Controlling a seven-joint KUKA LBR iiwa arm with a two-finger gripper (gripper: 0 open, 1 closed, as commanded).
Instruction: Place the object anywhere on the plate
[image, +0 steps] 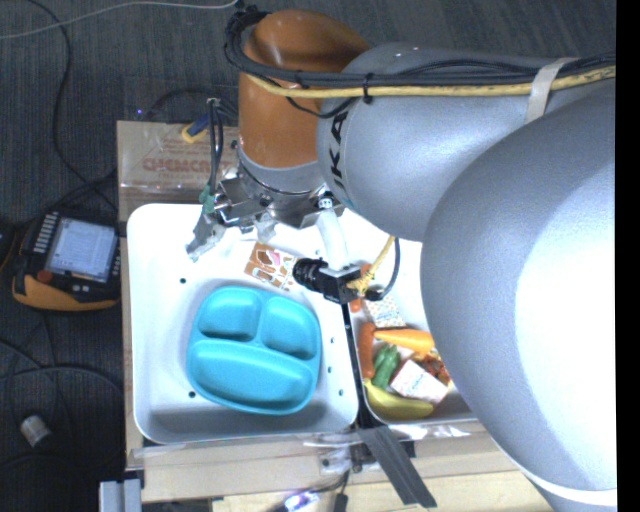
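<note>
A blue plate (255, 345) with three compartments lies in the left white bin (150, 330). Nothing rests on it. Just beyond the plate's far edge sits a small orange-and-white packet (268, 263), partly under the wrist. My gripper (203, 232) hangs over the bin's far left corner, to the left of the packet and apart from it. I see nothing between its fingers, and the angle hides how they stand.
The right bin (372, 405) holds a carrot (400, 341), a banana (395, 404), a green vegetable (383, 366) and a small white box (412, 381). The big grey arm covers most of that bin. A brown cardboard sheet (160, 160) lies behind the left bin.
</note>
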